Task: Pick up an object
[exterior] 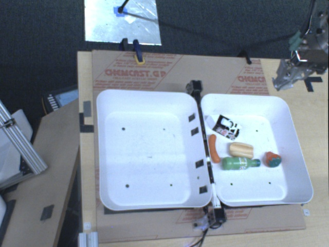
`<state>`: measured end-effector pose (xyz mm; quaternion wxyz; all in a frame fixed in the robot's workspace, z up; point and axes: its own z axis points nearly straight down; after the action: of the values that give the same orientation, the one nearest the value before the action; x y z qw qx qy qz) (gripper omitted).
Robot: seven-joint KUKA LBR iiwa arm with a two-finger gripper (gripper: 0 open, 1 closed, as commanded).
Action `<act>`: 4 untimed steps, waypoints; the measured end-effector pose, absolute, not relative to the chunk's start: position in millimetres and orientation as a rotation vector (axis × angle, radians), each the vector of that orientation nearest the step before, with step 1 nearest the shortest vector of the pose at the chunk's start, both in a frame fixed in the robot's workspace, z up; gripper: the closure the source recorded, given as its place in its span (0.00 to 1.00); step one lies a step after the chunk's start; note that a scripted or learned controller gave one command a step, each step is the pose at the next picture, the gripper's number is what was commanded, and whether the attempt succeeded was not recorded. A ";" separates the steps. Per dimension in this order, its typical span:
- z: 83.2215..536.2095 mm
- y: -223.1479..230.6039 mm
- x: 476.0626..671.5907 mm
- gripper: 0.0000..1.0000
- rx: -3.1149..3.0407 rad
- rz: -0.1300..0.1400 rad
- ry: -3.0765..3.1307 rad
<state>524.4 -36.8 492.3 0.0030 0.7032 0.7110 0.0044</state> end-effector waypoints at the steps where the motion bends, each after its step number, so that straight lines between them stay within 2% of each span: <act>1: 477.8 -46.3 485.6 1.00 2.221 0.002 2.220; 2: 328.0 -15.0 485.4 1.00 2.226 -0.013 2.231; 3: 375.6 40.4 519.3 1.00 2.207 0.010 2.230; 4: 419.7 96.8 494.6 1.00 2.208 0.012 2.231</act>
<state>494.6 96.8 419.7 0.0014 0.7033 0.7109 0.0038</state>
